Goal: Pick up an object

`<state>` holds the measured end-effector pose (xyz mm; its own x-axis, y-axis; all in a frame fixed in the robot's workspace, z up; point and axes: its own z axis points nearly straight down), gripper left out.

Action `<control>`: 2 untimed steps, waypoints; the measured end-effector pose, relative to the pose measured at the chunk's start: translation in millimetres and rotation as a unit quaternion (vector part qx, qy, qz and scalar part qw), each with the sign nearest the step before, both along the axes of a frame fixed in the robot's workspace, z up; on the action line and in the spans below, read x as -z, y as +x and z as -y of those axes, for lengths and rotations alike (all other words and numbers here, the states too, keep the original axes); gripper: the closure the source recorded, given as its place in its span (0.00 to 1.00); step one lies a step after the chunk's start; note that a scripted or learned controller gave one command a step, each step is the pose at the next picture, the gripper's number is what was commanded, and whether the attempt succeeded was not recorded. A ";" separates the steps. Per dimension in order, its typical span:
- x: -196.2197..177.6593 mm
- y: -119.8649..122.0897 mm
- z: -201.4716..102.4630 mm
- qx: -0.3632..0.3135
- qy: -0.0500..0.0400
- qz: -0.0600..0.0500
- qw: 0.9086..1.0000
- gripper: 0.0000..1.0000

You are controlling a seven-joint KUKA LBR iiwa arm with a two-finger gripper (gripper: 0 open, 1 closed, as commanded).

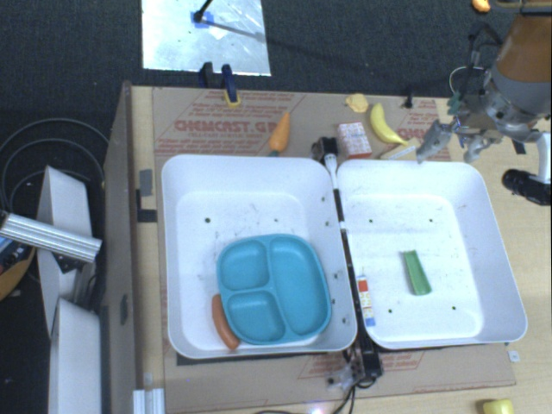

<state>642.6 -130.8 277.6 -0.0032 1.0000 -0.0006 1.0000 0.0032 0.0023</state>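
A green flat stick-like object [416, 272] lies in the right bin [483, 231], right of its middle. In the left bin [185, 231] sits a blue sectioned plate [272, 287] with an orange sausage-shaped toy [224, 322] at its lower left edge. My gripper [453, 145] hangs at the far right corner of the right bin, above its back rim, with its two fingers spread open and nothing between them. The green object lies well below and slightly left of the gripper.
On the cardboard behind the bins lie a toy carrot [279, 132], a banana [384, 125], a small printed box [354, 139] and a yellow piece [356, 103]. A blue clamp [217, 76] stands at the back edge. A pen-like item [366, 297] rests between the bins.
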 end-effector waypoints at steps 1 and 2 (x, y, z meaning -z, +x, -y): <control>89.1 -27.2 31.3 0.003 0.000 -0.005 1.000 0.00; 197.3 -74.1 15.4 0.002 0.001 -0.002 1.000 0.00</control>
